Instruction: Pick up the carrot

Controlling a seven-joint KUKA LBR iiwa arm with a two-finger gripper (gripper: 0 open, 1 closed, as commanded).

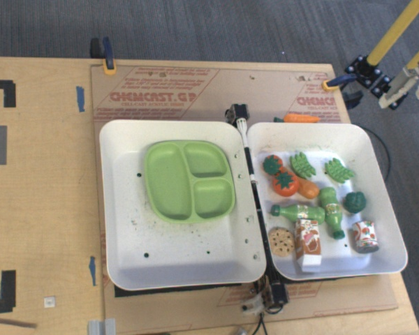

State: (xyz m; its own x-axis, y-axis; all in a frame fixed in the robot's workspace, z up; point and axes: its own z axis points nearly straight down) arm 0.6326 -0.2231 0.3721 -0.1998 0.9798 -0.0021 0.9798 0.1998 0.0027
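Little of the robot shows: the gripper (pixel 403 88) is a slim, pale cream, angular piece, with darker grey shading just above its tip

Robot lab bench — clamped cardboard (pixel 216 89), white bins (pixel 119 187), toy food (pixel 309 208)

Orange carrot (pixel 308 188), green divided plate (pixel 190 180)

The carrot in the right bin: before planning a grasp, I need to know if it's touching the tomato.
Touching. In the camera view, the carrot lies directly against the lower right side of the tomato, with no white bin floor visible between them.
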